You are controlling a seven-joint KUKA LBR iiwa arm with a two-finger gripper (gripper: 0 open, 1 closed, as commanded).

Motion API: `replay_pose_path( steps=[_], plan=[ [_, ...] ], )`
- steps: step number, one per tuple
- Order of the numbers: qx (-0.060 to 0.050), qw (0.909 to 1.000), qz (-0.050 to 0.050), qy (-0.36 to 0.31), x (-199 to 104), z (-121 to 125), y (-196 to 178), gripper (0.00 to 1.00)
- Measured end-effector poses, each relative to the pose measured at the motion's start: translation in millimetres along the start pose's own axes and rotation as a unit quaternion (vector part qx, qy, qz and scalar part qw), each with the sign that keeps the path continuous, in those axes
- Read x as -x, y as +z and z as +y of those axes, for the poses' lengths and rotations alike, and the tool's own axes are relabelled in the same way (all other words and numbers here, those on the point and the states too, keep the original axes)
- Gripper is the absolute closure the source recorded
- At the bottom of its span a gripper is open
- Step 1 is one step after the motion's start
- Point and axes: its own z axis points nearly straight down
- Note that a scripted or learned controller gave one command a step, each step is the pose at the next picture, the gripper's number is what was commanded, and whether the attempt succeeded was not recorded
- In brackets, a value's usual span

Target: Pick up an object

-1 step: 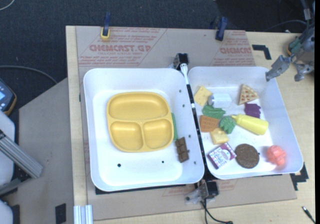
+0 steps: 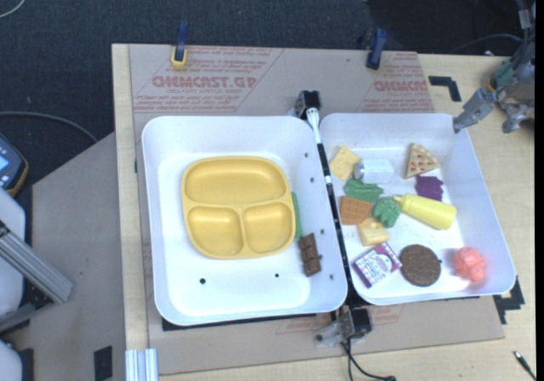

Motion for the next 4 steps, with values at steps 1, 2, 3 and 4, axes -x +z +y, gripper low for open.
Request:
replay_pose_path(
  steps=[1, 2, 3, 4],
  plan=[
    [-0.003, 1.0, 0.001, 0.0, -1, -11, 53, 0.0],
    [-0.002, 1.0, 0.001, 0.0, -8, -11, 97, 0.0],
    [-0.002, 1.0, 0.001, 0.0, -8, -20, 143, 0.0],
    [-0.002, 1.0, 0.001, 0.0, -9, -20, 195, 0.0]
  ],
)
